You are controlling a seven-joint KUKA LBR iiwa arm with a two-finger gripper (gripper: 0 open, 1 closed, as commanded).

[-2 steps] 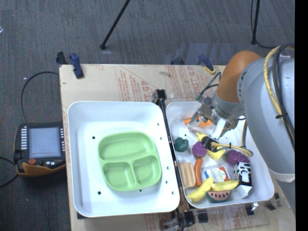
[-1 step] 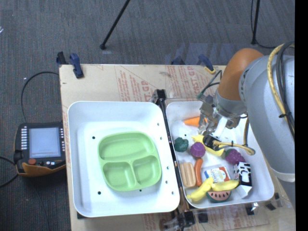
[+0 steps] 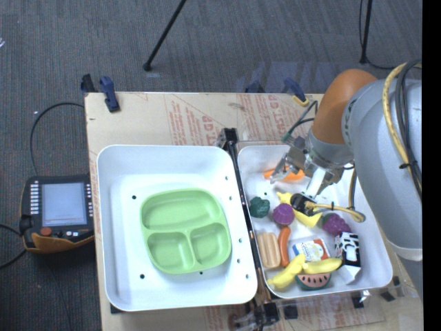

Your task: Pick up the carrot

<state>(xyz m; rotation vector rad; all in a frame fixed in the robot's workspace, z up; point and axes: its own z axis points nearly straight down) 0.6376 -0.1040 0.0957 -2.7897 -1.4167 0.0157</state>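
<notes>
Dark grey carpet floor [image 3: 83, 33], tripod legs [image 3: 169, 29], plywood bench top [image 3: 172, 119], blue clamp [image 3: 109, 92], handheld controller [image 3: 58, 212] with cable

Red printed lettering runs across the brown bench board [image 3: 186, 119], mirrored and too faint to read.

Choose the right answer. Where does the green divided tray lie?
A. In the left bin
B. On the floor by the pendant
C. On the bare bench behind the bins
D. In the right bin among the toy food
A: the tray sits flat inside the left bin, while the toy food lies in the right bin.
</notes>
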